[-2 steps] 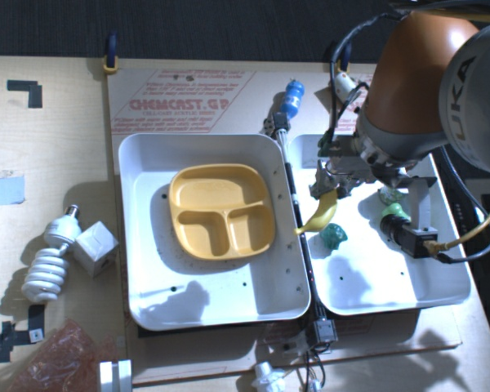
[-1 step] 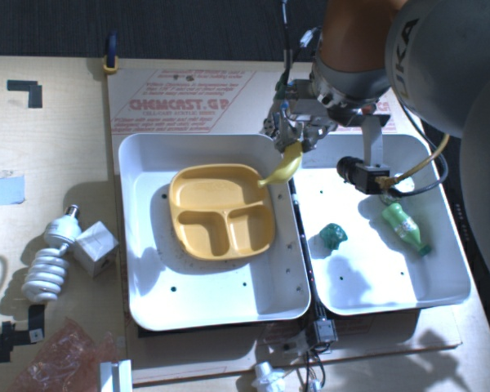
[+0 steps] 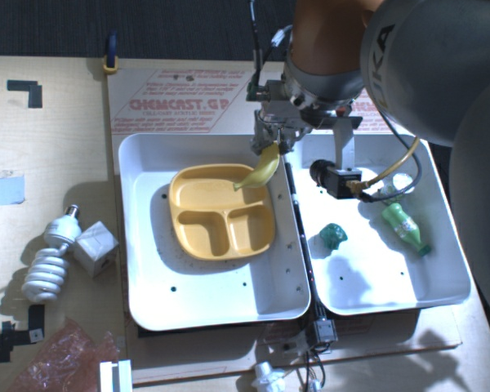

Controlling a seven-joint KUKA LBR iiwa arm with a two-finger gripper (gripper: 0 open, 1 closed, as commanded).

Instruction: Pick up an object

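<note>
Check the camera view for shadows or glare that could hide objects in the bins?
Camera view: arm shadow darkens the right bin floor near the small green object; soft shadow rings the yellow tray; mild glare on the green bottle; everything stays legible.

Banana (image 3: 261,170): I see a small yellow one hanging tilted, upper end pinched at the gripper (image 3: 271,143), lower tip over the far right rim of the yellow divided plate (image 3: 220,221).
Colour: yellow, darker toward the lower tip.
Place: above the left bin (image 3: 147,292), close to the wall between the bins.
</note>
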